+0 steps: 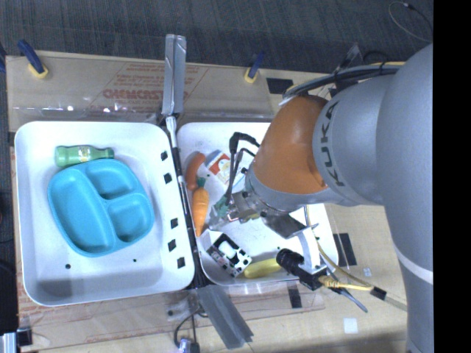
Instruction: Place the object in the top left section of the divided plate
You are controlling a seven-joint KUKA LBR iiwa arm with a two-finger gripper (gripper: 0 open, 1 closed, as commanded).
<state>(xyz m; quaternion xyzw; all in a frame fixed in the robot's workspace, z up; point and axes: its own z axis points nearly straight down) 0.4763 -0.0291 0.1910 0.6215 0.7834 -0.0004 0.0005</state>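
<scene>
The blue divided plate (99,206) lies in the left bin (33,197) with nothing in its sections. A green bottle (82,154) lies just beyond the plate's far rim. My gripper (223,213) hangs low in the right bin (221,132), right beside an orange carrot (199,204) near the bin's left wall. Nothing is visibly held. A second orange piece (193,167) lies just behind the carrot. The arm's orange band and grey body hide much of the right bin.
A small white-and-orange packet (217,166) sits at the back of the right bin. A black-and-white object (229,255) and a yellow item (259,269) lie near its front edge. A metal divider (174,72) runs between the two bins.
</scene>
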